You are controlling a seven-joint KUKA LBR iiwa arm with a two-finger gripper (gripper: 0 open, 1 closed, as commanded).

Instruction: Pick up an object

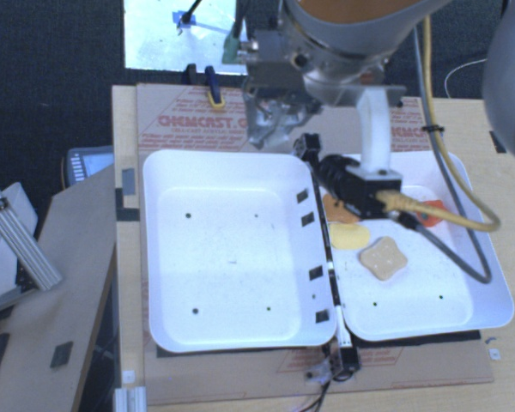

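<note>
My gripper (pixel 269 127) hangs under the grey and orange wrist, over the cardboard just behind the far rim of the left bin (pixel 232 264). It looks blurred and I see nothing in it. The right bin (pixel 446 303) holds a tan, square biscuit-like piece (pixel 384 257), a pale yellow piece (pixel 350 237), an orange piece (pixel 338 209) and a red-orange piece (pixel 427 214). All of them lie to the right of the gripper and nearer the front, apart from it.
A black fitting (pixel 352 187) with a yellow cable (pixel 446 217) and a grey hose (pixel 459 256) lies across the back of the right bin, partly over the objects. A white post (pixel 374 131) stands behind it. Black clips (pixel 313 221) line the seam between the bins.
</note>
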